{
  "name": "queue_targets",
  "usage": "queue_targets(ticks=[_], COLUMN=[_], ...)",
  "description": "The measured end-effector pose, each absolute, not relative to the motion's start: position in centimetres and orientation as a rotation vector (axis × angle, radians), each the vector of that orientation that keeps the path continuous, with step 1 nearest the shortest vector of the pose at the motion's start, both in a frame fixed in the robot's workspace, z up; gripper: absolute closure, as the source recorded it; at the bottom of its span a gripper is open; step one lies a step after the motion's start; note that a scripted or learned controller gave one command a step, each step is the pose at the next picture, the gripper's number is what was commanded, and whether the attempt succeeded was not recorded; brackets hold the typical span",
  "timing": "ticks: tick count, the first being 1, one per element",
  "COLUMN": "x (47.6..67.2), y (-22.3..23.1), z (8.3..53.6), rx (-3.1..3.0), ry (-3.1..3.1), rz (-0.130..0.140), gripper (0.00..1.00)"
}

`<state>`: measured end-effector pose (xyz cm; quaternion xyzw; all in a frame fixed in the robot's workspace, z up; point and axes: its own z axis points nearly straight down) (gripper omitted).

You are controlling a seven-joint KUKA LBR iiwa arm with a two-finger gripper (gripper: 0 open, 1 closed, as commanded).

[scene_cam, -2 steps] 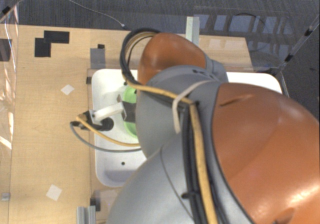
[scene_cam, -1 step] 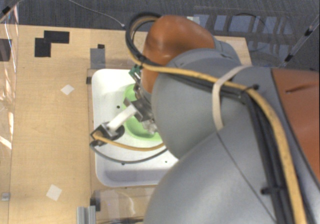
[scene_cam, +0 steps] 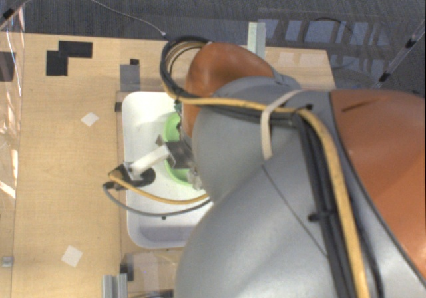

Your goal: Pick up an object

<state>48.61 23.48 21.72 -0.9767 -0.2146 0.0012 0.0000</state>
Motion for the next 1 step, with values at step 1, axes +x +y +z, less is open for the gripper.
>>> queue_targets(ticks=[1], x=[48.65], y=[23.46], z=[18.74], rx=[-3.124], ry=[-0.319], rz=[0.001], gripper=[1.0])
